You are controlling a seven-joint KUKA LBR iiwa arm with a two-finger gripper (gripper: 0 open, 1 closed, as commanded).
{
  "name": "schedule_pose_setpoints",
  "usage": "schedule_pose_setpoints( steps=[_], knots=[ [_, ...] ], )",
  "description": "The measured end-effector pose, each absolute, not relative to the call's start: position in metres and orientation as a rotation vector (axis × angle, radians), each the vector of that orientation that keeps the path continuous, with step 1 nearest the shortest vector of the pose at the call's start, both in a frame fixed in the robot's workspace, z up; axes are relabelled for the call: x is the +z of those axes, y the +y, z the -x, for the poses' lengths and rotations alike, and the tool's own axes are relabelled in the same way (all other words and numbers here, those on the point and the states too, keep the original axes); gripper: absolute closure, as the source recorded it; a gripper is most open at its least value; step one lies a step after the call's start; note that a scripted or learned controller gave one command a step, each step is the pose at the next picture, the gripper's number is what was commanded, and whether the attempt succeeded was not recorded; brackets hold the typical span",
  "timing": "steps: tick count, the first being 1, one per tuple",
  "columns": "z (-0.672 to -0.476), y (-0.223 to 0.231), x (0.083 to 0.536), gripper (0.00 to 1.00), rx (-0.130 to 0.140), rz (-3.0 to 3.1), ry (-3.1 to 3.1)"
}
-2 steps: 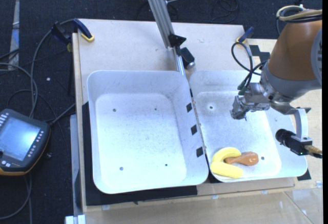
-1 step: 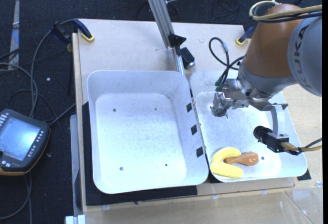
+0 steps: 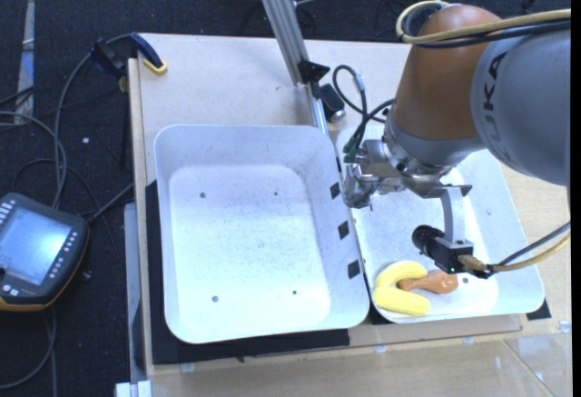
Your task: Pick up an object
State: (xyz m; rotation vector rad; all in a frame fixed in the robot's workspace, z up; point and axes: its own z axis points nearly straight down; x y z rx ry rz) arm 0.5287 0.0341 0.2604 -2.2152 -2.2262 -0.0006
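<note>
Arm point(image 3: 536, 104): one broad link, matte light grey, rounded like a thick tube. There is dark block lettering on its flank, of which only "KU" reads before the curve hides the rest.

Orange band point(image 3: 445, 68): glossy copper-orange and bulbous, with a pale highlight near its top.

Collar point(image 3: 425, 154): a darker grey ring under the band, narrower than the band, with a stepped edge.

Gripper point(image 3: 363, 182): bare silver metal, blocky, with small bright fittings. Its finer detail is too small to make out.

Black cable point(image 3: 349, 82): thin, forming a loop above the gripper. It probably feeds into the gripper, but the join is unclear.
</note>
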Motion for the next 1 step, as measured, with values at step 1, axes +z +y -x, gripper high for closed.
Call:
schedule_pose_setpoints(
  steps=[1],
  knots=[
    [-0.5329,0.0939,0.2586,1.0,0.0,2.215,-2.226]
  ],
)
